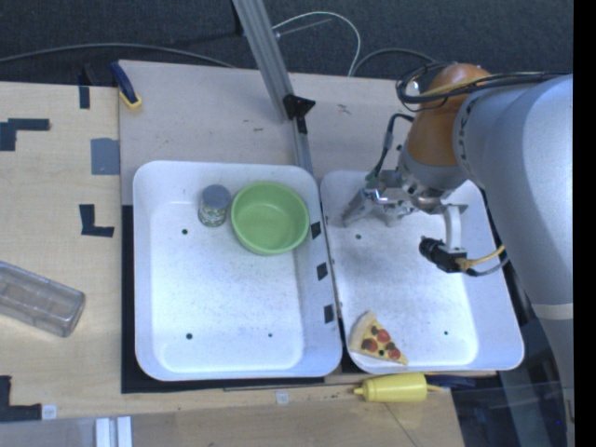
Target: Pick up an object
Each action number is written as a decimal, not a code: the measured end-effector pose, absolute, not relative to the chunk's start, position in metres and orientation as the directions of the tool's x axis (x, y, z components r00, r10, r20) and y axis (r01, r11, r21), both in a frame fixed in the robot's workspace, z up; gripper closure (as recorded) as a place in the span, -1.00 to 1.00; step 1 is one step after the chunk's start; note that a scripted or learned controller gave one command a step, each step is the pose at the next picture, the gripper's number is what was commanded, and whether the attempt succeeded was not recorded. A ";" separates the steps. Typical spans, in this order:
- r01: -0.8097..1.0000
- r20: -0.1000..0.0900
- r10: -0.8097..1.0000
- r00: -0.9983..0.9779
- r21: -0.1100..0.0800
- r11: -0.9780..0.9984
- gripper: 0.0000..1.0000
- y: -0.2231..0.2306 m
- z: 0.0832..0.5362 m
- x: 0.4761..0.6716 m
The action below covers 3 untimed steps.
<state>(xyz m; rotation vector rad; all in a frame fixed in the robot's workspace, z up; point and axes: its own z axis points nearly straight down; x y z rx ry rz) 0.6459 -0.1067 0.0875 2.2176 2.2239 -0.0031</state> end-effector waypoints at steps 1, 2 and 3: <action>1.000 -0.001 1.000 -0.004 -0.002 0.004 1.00 -0.106 0.098 0.646; 1.000 0.000 1.000 -0.003 0.003 0.003 1.00 -0.099 0.147 0.653; 1.000 0.000 1.000 -0.003 0.006 0.003 1.00 -0.092 0.208 0.652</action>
